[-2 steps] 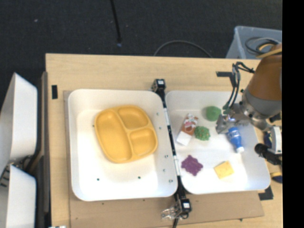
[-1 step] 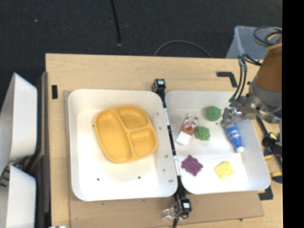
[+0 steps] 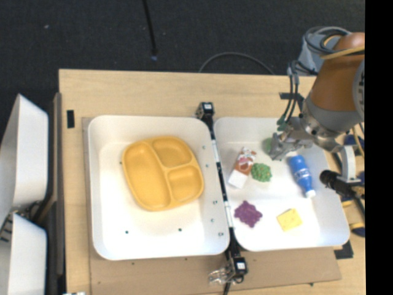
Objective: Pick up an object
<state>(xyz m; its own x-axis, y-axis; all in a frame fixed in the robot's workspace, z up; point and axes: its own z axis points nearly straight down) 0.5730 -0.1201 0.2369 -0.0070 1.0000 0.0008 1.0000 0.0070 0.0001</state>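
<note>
Overhead, we see two white bins on the bench, and we take the blue bottle (image 3: pixel 301 174) in the right bin (image 3: pixel 325 226) as our landmark. Just to its upper left hangs the gripper (image 3: pixel 277 149), low over the bin's far part; we cannot tell from this angle how it is set, and nothing shows in its grasp. Left of the bottle lies a green clump (image 3: pixel 261 173), and just beyond that a small red-and-white packet (image 3: pixel 245 161) with a white block (image 3: pixel 237 179) touching its near side. Below and to the left of the bottle sits a purple piece (image 3: pixel 248 213); below the bottle, a yellow block (image 3: pixel 289 219). Far to the bottle's left, in the left bin (image 3: pixel 104 226), rests a yellow divided tray (image 3: pixel 163 172) with three compartments.
</note>
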